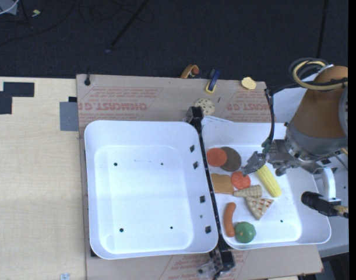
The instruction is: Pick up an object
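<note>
The right white bin (pixel 294 229) holds several toy foods. A brown and red patty (pixel 224 157) lies at its back left. In front of it are a red tomato slice (pixel 240 180), a tan toast (pixel 221 184), a yellow corn cob (pixel 269 182), a cracker (pixel 248 192) and a pizza wedge (pixel 260 206). An orange sausage (pixel 229 217) and a green fruit (pixel 245 232) lie near the front. My gripper (pixel 253 163) hangs low over the bin, between the patty and the corn, just above the tomato slice. Nothing shows held in it.
The left white bin (pixel 96 156) sits beside the right one, with a black divider (pixel 204 174) between them. Behind the bins, on the cardboard, lie a cookie (pixel 204 105), a blue-yellow clip (pixel 212 81), a yellow piece (pixel 248 83) and an orange ring (pixel 190 71).
</note>
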You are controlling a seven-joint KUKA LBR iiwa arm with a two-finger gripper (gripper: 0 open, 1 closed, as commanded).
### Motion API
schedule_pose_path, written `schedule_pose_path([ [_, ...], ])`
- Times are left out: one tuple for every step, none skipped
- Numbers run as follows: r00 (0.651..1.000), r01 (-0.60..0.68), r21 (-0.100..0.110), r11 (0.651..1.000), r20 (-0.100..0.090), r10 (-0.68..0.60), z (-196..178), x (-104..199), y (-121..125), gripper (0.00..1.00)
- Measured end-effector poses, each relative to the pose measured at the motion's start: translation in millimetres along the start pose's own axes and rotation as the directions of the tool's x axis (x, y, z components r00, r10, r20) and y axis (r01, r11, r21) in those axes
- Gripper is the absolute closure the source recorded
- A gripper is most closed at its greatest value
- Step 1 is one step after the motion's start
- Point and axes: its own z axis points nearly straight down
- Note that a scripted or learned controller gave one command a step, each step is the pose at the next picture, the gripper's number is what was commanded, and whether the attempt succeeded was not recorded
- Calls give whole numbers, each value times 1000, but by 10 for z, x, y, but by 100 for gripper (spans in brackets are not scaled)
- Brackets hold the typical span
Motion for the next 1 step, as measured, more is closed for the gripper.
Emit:
schedule_pose_path([
  [1000, 4, -6, 1000, 1, -4, 611, 256, 953, 0],
])
